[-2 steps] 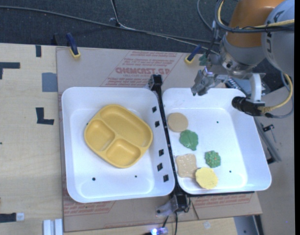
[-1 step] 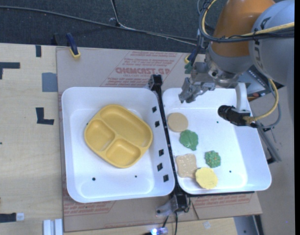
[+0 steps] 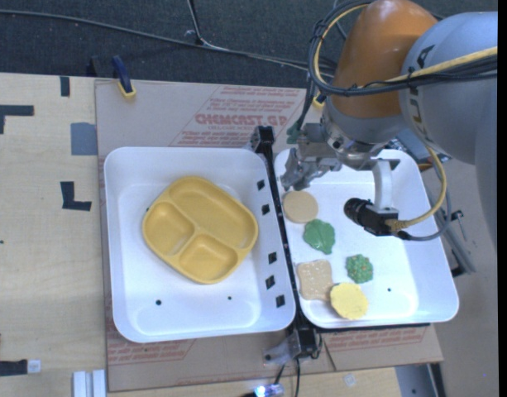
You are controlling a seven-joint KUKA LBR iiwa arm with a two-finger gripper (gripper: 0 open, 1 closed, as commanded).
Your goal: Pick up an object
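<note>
Bench: a light wooden top (image 3: 38, 246) with black tape marks on its left part; a brown cardboard sheet (image 3: 228, 114) with red print lies under both bins.
Background: dark carpet-like floor (image 3: 112, 15) beyond the far edge, with thin black cables running across it.
Clamp: a blue-and-yellow clamp (image 3: 123, 79) sits at the cardboard's far left corner.
Left bin: a shallow white bin (image 3: 129, 304) holding a yellow divided tray (image 3: 200, 228) with three compartments, turned at an angle.
Right bin: a shallow white bin (image 3: 427, 263), touching the left one along a black divider strip (image 3: 274, 222).
Arm: the grey arm with its orange band (image 3: 381, 44) reaches in from the right, over the right bin's far end.
Gripper: the gripper (image 3: 298, 176) hangs at the far left corner of the right bin; whether its fingers are apart or together cannot be told.
Tan round cookie: a tan disc (image 3: 300, 206), just below the gripper's tip and closest to it.
Green leafy piece: (image 3: 319, 236), just nearer than the cookie.
Cracker: a square tan cracker (image 3: 314, 279), near the divider.
Green bumpy ball: (image 3: 359, 268), right of the cracker.
Yellow round piece: (image 3: 349, 300), at the near edge, touching the cracker's corner.
Black cylinder: a black cylinder (image 3: 367, 216), on the arm's cabling, right of the cookie.
</note>
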